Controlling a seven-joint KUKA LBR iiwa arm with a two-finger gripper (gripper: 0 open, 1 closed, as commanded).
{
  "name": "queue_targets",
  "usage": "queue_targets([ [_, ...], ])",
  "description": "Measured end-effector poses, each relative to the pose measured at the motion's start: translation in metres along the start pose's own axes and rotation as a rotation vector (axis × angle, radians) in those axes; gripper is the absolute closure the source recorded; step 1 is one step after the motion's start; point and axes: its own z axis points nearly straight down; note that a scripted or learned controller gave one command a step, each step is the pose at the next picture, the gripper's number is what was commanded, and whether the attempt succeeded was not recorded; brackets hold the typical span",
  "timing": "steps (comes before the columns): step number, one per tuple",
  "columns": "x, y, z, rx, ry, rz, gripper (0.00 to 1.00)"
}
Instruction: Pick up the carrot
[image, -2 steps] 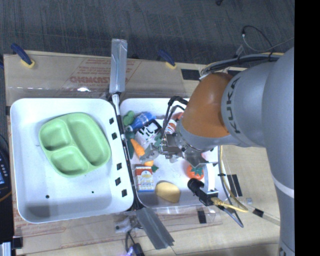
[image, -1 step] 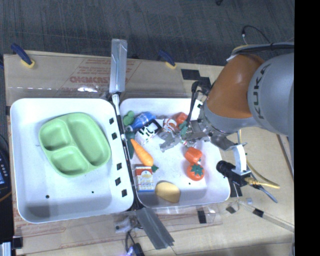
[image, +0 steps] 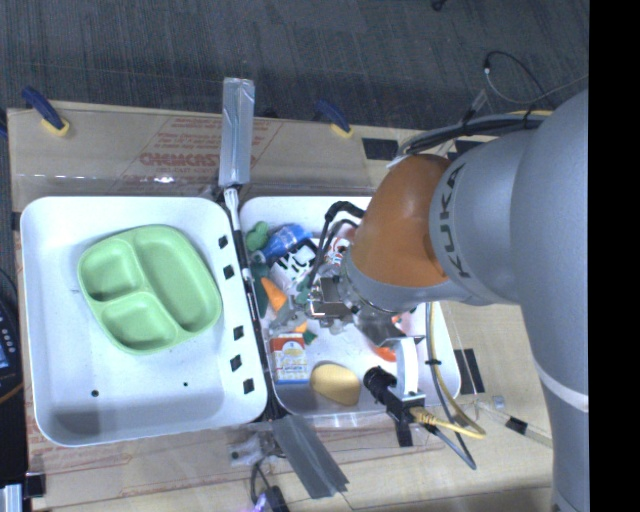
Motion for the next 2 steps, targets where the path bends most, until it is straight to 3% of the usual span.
queue_targets([
  [1, -0.001, 0.001, -0.009, 0.001, 0.0, -0.002, 1.0],
  [2, 0.021, -0.009, 0.0, -0.001, 0.0, -0.024, 1.0],
])
